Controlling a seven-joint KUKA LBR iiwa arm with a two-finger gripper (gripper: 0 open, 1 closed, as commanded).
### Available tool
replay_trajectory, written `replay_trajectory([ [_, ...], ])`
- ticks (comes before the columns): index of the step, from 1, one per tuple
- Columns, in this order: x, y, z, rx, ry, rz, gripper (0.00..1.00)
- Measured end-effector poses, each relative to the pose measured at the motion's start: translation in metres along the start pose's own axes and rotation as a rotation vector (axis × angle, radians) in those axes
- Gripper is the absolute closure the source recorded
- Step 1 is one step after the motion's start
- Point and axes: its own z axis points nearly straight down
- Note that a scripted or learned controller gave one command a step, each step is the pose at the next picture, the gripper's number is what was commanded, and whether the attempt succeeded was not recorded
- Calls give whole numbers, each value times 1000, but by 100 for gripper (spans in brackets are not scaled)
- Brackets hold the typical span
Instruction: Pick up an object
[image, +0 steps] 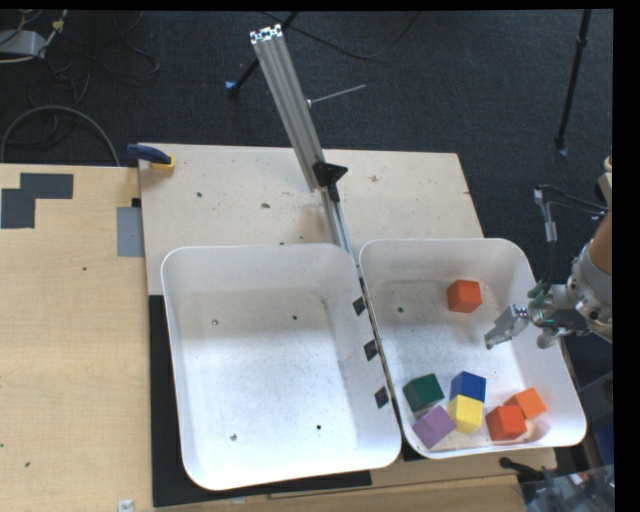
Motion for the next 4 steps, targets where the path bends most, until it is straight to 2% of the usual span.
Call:
replay_trajectory([
  [1,-17,44,12,-3,-2,-5,0],
  [2,-32,6,-15,-2,-1,1,0],
  [3,81,8,49,4,4,-7,0],
  [4,97,-12,48,2,1,-2,0],
])
